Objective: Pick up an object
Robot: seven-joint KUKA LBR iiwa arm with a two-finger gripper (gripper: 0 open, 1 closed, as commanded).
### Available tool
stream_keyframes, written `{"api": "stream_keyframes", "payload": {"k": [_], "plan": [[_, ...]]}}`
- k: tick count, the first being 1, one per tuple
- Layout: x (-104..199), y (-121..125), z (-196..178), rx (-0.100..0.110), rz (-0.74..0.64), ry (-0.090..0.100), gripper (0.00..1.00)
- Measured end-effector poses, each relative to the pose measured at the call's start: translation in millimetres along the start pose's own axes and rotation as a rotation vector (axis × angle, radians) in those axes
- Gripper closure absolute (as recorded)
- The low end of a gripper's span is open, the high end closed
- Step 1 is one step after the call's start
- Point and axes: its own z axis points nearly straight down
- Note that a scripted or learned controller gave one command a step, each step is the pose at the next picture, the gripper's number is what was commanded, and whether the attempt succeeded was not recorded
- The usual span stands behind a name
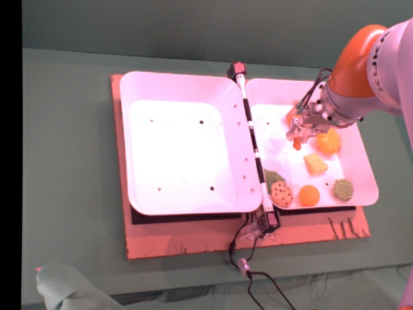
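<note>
1. Your tool (299, 132) is low in the right bin (361, 173), near its upper left, over a small red-orange piece (296, 143). Whether it is open or closed you cannot tell; the piece is not plainly gripped.
2. That piece looks like the likeliest target. It sits just beside an orange fruit (328, 142), so the tool may nudge the fruit or close on both.
3. The piece is small and partly hidden under the tool, so a slightly off-centre close could pinch its edge and flick it away.
4. The tool works near the divider (251, 134) between the bins; a drift that way risks a knock on the rim.
5. The yellow wedge (315, 165), orange ball (309, 195), green disc (342, 189) and brown cookie (281, 193) lie well apart from the tool, safe unless something rolls.
6. The left bin (139, 99) shares the worktop (64, 141).
7. You can read no brand, label or writing anywhere.
</note>
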Motion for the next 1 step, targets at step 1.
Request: {"api": "stream_keyframes", "payload": {"k": [1], "plan": [[8.6,4.2,-58.1,-0.003,-0.001,0.000,1.00]]}}
